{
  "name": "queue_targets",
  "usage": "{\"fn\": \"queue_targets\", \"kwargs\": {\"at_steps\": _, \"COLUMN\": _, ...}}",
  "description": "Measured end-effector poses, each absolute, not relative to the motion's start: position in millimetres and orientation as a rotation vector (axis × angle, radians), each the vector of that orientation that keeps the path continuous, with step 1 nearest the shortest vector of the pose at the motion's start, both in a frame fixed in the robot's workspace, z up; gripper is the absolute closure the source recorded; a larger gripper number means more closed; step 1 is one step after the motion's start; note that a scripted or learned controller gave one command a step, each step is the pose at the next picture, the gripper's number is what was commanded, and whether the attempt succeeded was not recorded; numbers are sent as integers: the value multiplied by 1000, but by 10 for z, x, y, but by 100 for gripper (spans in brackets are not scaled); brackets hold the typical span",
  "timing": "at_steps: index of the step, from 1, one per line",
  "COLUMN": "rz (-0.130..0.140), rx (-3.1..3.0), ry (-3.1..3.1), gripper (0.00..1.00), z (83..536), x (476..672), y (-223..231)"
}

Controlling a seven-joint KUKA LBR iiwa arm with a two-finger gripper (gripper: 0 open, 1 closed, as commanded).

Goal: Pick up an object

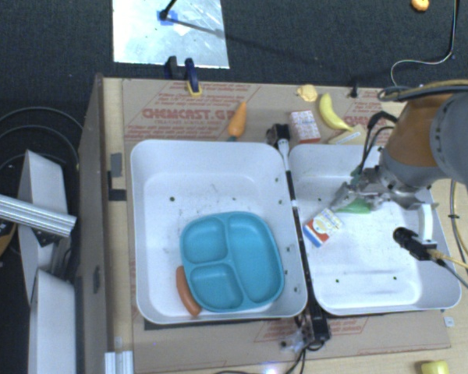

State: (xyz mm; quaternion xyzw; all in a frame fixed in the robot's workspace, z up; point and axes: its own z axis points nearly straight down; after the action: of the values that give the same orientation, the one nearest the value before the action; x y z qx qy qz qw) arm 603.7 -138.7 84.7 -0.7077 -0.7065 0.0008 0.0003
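Dark carpet floor (47, 45), shiny metal sheet (170, 23), cardboard-topped bench (187, 109), cables (15, 135) at left

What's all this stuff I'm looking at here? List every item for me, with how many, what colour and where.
Shallow plastic bins: 2, white, side by side on the bench.
Divided plastic plate: 1, blue, in the left bin.
Toy hot dog: 1, orange, left bin, beside the plate.
Small printed carton: 1, white with red and blue, in the right bin.
Green item: 1, right bin, under the arm; kind unclear.
Toy banana: 1, yellow, behind the bins.
Toy carrot: 1, orange, behind the left bin.
Small box: 1, pinkish, behind the bins.
Robot arm: 1, grey with orange band, from the right.
Claw: 1, over the right bin.
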Motion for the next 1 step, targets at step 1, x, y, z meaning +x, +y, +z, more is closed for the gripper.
{"fn": "queue_targets", "kwargs": {"at_steps": 1, "rz": -5, "rx": -2220, "ry": -2230, "gripper": 0, "z": 858, "x": 6583, "y": -1411}}
